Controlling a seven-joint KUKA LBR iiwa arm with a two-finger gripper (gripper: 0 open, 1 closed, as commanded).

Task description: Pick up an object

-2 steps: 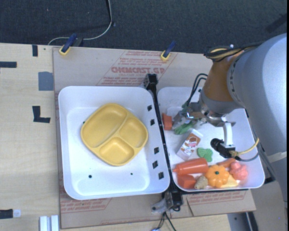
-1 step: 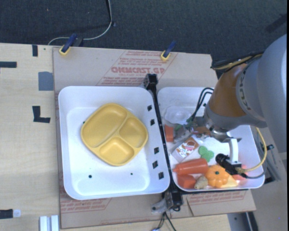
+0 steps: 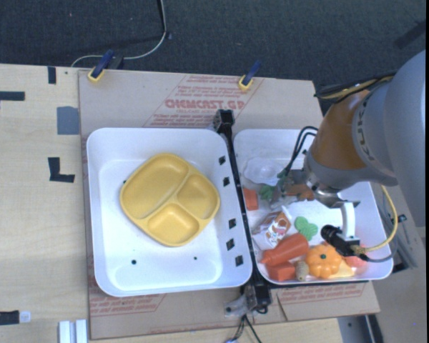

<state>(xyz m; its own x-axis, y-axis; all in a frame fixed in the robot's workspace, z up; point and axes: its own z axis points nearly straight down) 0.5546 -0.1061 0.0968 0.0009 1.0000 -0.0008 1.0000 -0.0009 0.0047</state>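
The arm [image 3: 357, 145] reaches low into the right bin [image 3: 381, 213], by the toys: carrot [image 3: 284, 249], pumpkin [image 3: 325, 261]. I cannot tell how its fingers stand. It should grab one toy squarely, then lift slowly

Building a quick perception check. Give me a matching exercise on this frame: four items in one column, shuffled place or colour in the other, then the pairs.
Items:
1. divided plate
2. pumpkin toy
3. carrot toy
4. gripper

Descriptions:
A. orange and rounded, near the right bin's front edge
B. low over the right bin's upper half, by a small green piece
C. yellow, alone in the left bin
D. long, orange-red, lying just left of the rounded orange toy

Pairs: 1-C, 2-A, 3-D, 4-B
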